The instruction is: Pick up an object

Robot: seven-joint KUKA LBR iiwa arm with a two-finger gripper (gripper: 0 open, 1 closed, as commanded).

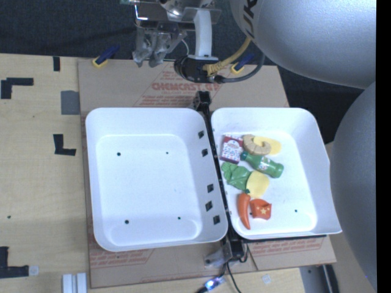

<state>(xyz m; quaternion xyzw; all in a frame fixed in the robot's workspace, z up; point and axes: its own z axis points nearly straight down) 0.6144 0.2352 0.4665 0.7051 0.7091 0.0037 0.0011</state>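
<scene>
Looking down at a slant, the camera view covers a bench with two shallow white bins set side by side on a sheet of brown cardboard [177, 90]. The left bin [98, 133] and the right bin [305, 127] meet along a central seam fitted with small black clips.

Right bin contents, grouped near the seam:
- A small dark red packet [231, 149] lies at the upper left of the group.
- A tan ring-shaped piece [254, 143] sits just beside the packet, resting against a yellow item [272, 146].
- A green bottle [264, 165] lies on its side below those items, pointing towards the lower right.
- A leafy green item [234, 176] lies below the packet, touching a yellow pepper-like piece [258, 183].
- An orange carrot [244, 210] lies lengthwise at the bottom of the group, just beside a red item [261, 209] with a green top.

All objects rest on the bin floor; none is lifted.

Arm position: the grey arm [311, 23] enters from the right and occupies the upper right of the view. The gripper [151, 49] hangs above the far edge of the cardboard, beyond the left bin's far rim and well apart from the objects. Whether its jaws are spread or pressed together cannot be told at this angle; nothing is seen between them. A yellow cable [235, 57] loops beside the wrist.
</scene>
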